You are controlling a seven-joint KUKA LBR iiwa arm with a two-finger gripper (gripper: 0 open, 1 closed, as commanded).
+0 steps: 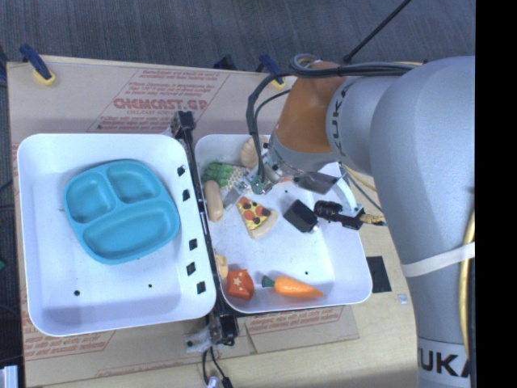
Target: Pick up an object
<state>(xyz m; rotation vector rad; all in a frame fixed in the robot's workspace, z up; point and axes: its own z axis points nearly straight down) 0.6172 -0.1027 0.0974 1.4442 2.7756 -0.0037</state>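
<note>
Gripper (pixel 260 186) low in right bin (pixel 355 285), fingers' gap unclear, can't tell. Green leafy toy (pixel 218 173) at 9 o'clock, pizza slice (pixel 256 216) at 6; centre on one before closing.

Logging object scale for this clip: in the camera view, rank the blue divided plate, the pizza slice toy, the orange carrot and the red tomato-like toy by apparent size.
1. Blue divided plastic plate, by far the largest.
2. Orange toy carrot and pizza slice toy: too alike to rank.
3. Red tomato-like toy, smallest.

Grey arm (pixel 420 160) reaching from right, tool (pixel 260 186) pointed down.
</note>
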